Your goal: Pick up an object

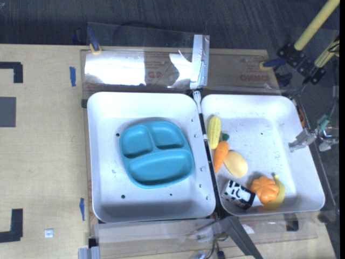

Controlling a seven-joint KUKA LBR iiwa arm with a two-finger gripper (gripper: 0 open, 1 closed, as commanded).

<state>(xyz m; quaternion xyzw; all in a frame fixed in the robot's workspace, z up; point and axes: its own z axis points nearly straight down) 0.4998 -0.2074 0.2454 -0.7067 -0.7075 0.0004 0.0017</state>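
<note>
The right bin holds a group of toy foods along its left and front sides. An upright yellow corn cob leans by the divider, and an orange carrot lies just below it. A pale yellow potato-like piece touches the carrot. In the front corner sit a black-and-white toy, an orange pumpkin and a yellow banana pressed against the pumpkin. A blue divided plate lies in the middle of the left bin.
A metal bracket juts over the right bin's right rim. A yellow pole with black clamps stands at the upper right. A clear plastic sheet and a metal upright stand behind the bins.
</note>
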